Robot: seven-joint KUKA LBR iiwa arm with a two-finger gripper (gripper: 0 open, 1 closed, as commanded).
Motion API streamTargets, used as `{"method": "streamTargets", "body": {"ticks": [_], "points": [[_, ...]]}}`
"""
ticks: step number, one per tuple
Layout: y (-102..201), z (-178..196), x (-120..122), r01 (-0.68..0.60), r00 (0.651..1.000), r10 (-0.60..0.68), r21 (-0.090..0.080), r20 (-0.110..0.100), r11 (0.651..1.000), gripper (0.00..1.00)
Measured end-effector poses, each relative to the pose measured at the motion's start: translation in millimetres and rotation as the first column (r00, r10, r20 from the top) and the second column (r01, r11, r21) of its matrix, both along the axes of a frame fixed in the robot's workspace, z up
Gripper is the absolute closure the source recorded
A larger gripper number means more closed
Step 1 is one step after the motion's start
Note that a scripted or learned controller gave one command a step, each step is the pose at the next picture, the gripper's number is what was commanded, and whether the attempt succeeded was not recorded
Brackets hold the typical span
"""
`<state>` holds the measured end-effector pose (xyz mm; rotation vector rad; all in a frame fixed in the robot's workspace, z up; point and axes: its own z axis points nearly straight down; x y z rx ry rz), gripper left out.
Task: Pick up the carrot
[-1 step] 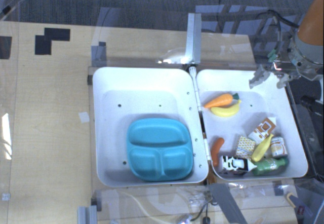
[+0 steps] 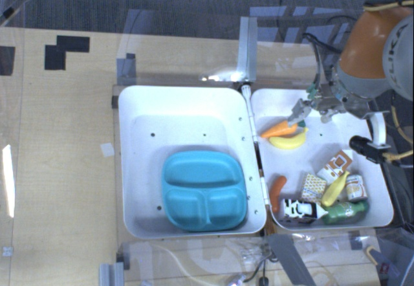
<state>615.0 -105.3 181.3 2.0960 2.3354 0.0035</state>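
Note:
The carrot is orange with a small green top and lies slanted in the far left part of the right bin, its tip toward the divider between the bins. A yellow banana lies right against its near side. My gripper hangs just above the carrot's leafy right end, reaching down-left from the grey wrist and orange band at the upper right. Whether it touches the carrot is unclear from this angle.
The right bin's near half holds a red sausage-like piece, small cartons, a yellow bottle, a green item and a black-and-white pack. A blue divided plate sits in the left bin.

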Motion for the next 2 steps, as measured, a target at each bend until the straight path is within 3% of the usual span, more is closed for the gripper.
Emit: {"method": "streamTargets", "body": {"ticks": [1,2], "points": [[17,-37,1,-0.299,0.954,0.299,-0.002,0.001,0.954,0.0],[4,-83,21,-0.464,0.886,0.464,-0.014,0.021,0.886,0.0]]}}
